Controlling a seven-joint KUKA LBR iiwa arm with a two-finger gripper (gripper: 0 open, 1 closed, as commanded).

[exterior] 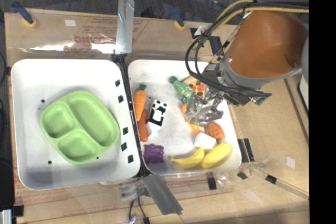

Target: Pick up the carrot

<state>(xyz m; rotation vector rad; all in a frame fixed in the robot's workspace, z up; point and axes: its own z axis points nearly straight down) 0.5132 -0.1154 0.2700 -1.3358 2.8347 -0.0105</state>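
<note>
The carrot (140,114), orange with a green top, lies lengthwise along the left wall of the right bin (173,68). My gripper (205,110) hangs low over the right half of that bin, among a cluster of small toys, well to the right of the carrot and apart from it. The arm's orange band (265,44) hides the bin's far right corner. Nothing that I can see is held.
The right bin also holds a green bottle (181,87), a black-and-white piece (157,113), purple grapes (154,153), two bananas (206,157), an orange food toy (214,130) and a white block (203,140). A green divided plate (80,126) lies in the left bin (31,76).
</note>
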